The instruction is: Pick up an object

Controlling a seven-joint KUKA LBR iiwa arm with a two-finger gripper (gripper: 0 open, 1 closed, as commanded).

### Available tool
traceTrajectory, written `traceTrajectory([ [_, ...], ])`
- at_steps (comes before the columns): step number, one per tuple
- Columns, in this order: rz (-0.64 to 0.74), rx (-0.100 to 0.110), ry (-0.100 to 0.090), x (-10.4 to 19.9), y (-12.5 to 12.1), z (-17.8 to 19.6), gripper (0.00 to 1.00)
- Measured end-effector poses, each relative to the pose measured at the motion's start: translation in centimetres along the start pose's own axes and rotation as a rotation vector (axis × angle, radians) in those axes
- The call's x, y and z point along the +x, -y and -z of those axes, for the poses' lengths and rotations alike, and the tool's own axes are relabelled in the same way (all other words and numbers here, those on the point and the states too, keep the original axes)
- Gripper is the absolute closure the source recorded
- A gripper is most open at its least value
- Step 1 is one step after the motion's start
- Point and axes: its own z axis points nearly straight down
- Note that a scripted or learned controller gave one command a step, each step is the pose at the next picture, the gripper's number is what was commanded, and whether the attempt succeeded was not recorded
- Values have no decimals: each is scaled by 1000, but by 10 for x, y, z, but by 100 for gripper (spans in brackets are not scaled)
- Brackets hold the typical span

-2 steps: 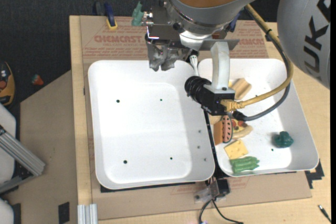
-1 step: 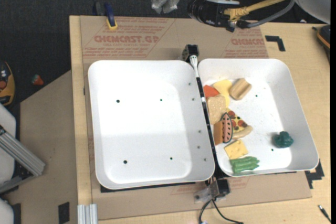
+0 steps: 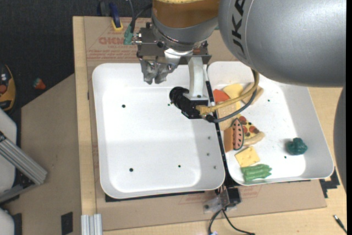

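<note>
Obs, single overhead cam: objs all sit in the right bin (image 3: 316, 165), clustered along its left wall and toward the near edge. I see a red piece (image 3: 220, 95) and a yellow wedge (image 3: 233, 90) near the far-left corner, a pizza-slice toy (image 3: 247, 132) and a hot-dog toy (image 3: 236, 135) mid-left, a yellow block (image 3: 247, 157) and a green piece (image 3: 256, 172) by the near edge, and a dark green lump (image 3: 297, 146) apart toward the right wall. My read: pick stock is kept in one bin so the other serves as drop zone. The left bin (image 3: 110, 135) carries no toys under the arm. The hand (image 3: 154, 73) hangs over the left bin's far edge, well apart from the toys, w/ a black part (image 3: 183, 103) and a white bracket (image 3: 196, 78) beside it near the divider. Fingers point down, close together; can't tell if clenched or slightly released. Nothing visible between them, so I log no grasp. Nearest candidate is the red piece, across the divider. Pick not yet made, imo.
</note>
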Motion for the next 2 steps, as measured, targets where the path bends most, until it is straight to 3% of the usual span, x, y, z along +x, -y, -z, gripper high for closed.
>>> traceTrajectory([
  [1,3,-40,-16,-1,2,192,100],
  [2,2,-1,0,0,46,33,100],
])
